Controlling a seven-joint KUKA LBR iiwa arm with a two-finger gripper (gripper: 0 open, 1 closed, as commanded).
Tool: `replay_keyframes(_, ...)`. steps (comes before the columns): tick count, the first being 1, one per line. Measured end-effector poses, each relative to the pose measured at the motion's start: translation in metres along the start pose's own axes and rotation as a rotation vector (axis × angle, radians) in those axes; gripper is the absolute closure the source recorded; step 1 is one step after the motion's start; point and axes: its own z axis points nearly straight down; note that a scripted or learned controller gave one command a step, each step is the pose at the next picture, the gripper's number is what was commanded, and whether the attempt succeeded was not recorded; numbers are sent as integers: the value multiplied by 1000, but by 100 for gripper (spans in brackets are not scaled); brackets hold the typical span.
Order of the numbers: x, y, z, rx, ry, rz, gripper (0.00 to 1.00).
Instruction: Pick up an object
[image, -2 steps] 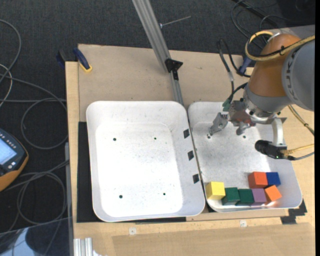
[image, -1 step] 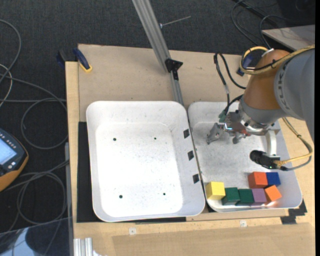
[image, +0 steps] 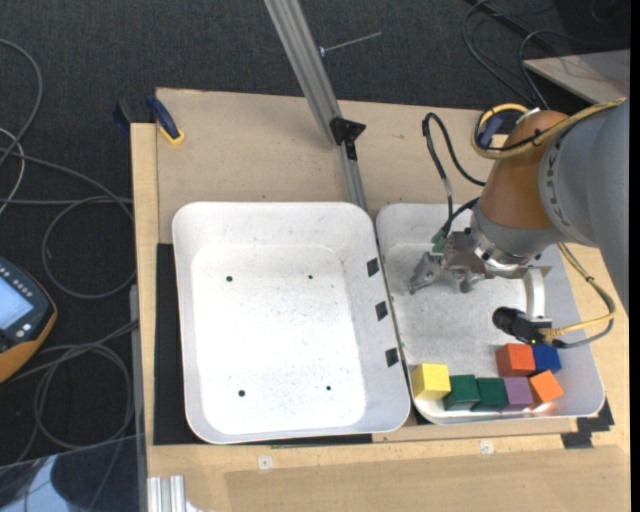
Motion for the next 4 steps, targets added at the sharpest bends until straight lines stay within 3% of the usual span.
replay_keyframes(1,0,1,-13,-5,0,-1,100)
replay_keyframes(3,9,0,-126,-13,-2,-2,100)
replay_keyframes(4,73,12,-133,-8,2,-8,100)
